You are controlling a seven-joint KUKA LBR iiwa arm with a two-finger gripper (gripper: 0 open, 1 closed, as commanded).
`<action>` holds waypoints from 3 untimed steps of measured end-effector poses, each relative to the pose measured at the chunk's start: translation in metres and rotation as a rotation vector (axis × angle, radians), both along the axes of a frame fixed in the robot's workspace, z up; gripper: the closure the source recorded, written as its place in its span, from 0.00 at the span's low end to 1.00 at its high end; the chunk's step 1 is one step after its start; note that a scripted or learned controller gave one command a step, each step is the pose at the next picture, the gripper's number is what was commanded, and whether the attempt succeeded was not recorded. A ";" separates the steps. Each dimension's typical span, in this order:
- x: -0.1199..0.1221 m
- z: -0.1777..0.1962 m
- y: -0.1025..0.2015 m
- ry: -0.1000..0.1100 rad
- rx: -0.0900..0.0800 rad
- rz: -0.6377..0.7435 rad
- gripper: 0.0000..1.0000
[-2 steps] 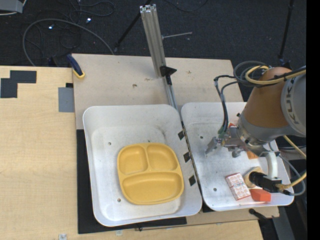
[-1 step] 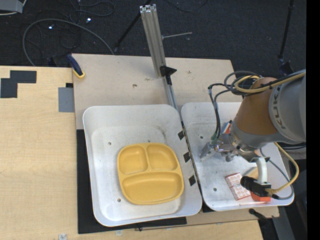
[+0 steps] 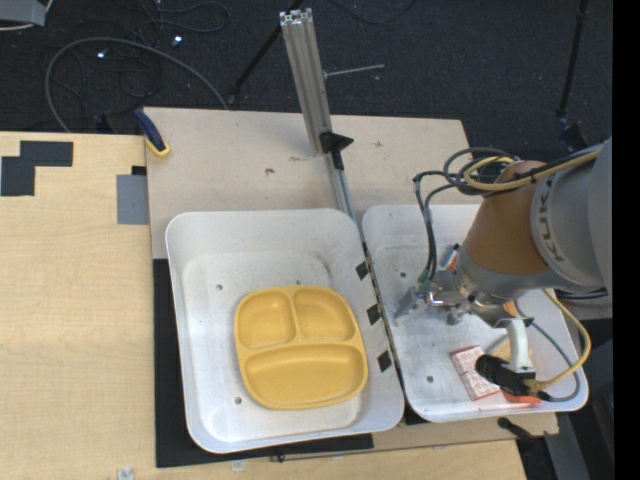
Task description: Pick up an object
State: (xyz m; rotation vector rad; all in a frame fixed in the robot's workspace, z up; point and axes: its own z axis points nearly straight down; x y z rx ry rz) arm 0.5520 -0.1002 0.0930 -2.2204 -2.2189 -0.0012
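Note:
A yellow plate with three compartments lies flat in the left bin, towards its front. In the right bin a small red and white packet lies near the front right. The arm's orange and grey wrist hangs over the right bin, and my gripper is low over that bin's middle, left of and behind the packet. Nothing shows held at the gripper.
A thin orange-red strip lies at the right bin's front right rim, beside the packet. A metal post rises behind the bins. Black clips sit on the divide between the two bins.

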 end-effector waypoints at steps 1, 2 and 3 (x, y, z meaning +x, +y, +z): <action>0.002 0.011 0.002 -0.007 0.006 -0.003 1.00; 0.008 0.062 0.011 -0.002 -0.002 0.002 1.00; 0.002 0.118 0.002 -0.003 -0.003 -0.001 1.00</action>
